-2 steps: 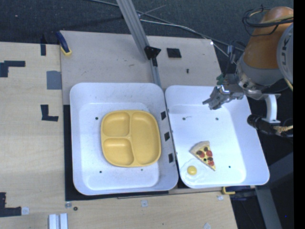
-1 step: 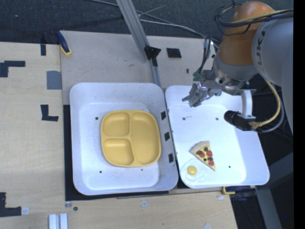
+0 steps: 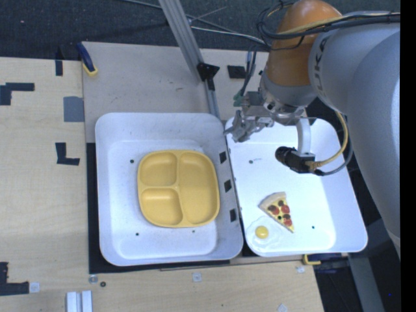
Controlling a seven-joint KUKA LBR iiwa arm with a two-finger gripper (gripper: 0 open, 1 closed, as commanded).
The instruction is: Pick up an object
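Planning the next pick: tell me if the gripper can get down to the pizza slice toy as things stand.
Probably yes. The pizza slice toy lies flat in the right bin, apart from the small yellow round piece, with nothing over it. The gripper hovers at the same bin's far left corner.

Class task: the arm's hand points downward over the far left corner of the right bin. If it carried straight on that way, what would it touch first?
Most likely the hand would meet the bare floor of the right bin near its far left corner, or the rim there; depth is unclear. The pizza slice and the yellow disc lie well off that line.
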